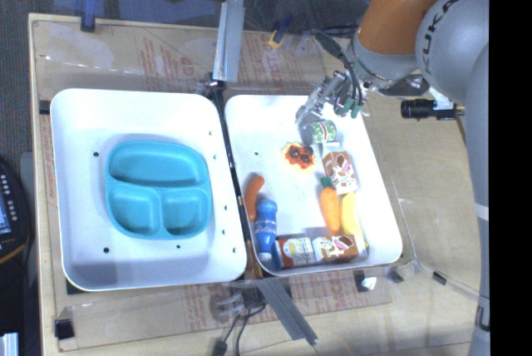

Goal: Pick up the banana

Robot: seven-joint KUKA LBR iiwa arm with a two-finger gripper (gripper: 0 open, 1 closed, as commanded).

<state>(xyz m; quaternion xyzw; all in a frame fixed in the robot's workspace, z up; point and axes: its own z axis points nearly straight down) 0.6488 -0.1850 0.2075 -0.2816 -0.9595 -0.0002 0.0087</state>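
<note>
Yellow banana (pixel 351 215): below the gripper (pixel 314 123) in the camera view, slightly rightward, well apart.
Long axis: running away from gripper, beside the carrot (pixel 331 210).
Gripper state: cannot tell.

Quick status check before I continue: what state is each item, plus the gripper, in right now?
banana: lying in right bin, against carrot, not gripped
carrot: lying flat
blue bottle: lying on its side
green can: beside the gripper
gripper: low over right bin's far end
blue tray: flat in left bin
</note>
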